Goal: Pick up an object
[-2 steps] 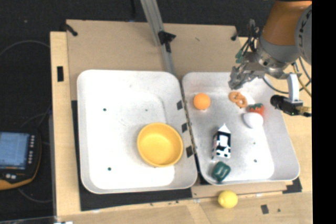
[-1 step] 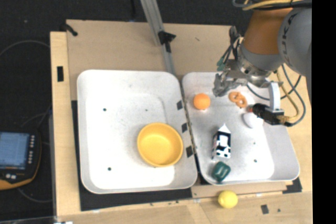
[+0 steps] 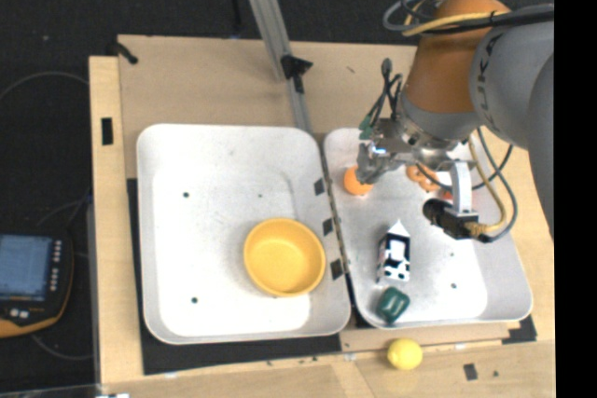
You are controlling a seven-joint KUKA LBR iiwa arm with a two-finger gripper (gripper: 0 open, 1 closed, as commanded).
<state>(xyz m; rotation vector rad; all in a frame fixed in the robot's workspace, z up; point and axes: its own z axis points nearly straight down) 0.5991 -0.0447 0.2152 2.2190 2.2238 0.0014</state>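
My gripper (image 3: 369, 161) hangs over the far left corner of the right bin (image 3: 494, 294). A small orange object (image 3: 355, 184) lies in that corner, directly under the gripper's tip and touching or nearly touching it. Whether it is held I cannot tell. Further toward the front of the same bin, a black-and-white carton (image 3: 395, 257) lies on the floor. A small dark green object (image 3: 393, 304) sits by the front rim. Another bit of orange (image 3: 422, 174) shows just right of the gripper, partly hidden by the wrist.
A yellow bowl (image 3: 284, 256) stands in the left bin (image 3: 177, 200), near its right wall. A yellow ball (image 3: 403, 354) rests on the bench in front of the right bin. A metal pole (image 3: 270, 14) slants up behind the bins. Cables loop around the wrist (image 3: 485, 200).
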